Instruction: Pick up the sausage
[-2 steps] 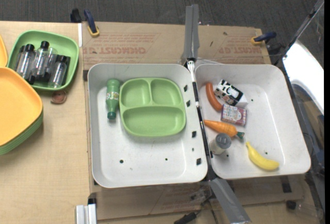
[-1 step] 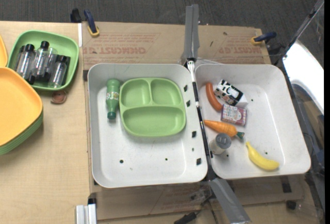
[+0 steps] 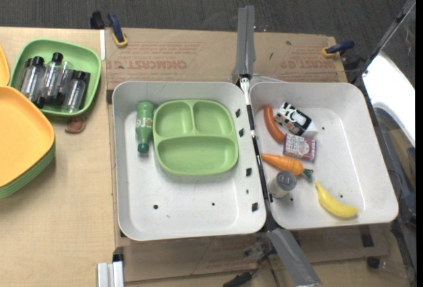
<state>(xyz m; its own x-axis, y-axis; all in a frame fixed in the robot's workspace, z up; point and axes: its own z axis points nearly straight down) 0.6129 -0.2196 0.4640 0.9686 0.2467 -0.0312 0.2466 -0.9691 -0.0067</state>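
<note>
The sausage (image 3: pixel 272 123) is a reddish-orange link lying in the upper left part of the right bin (image 3: pixel 360 147), close to the divider between the bins. It lies lengthwise, running away from the front. A black-and-white toy cow (image 3: pixel 294 119) sits just to its right, almost touching it. Below it are a pink packet (image 3: pixel 299 146) and an orange carrot (image 3: pixel 283 163).
The right bin also holds a grey can (image 3: pixel 285 182) and a yellow banana (image 3: pixel 335 202) near the front. The left bin (image 3: pixel 185 206) holds a green divided plate (image 3: pixel 195 136) and a green bottle (image 3: pixel 143 125). On the bench at the far left are a green tray of bottles (image 3: pixel 58 77) and stacked orange plates (image 3: pixel 20 140).
</note>
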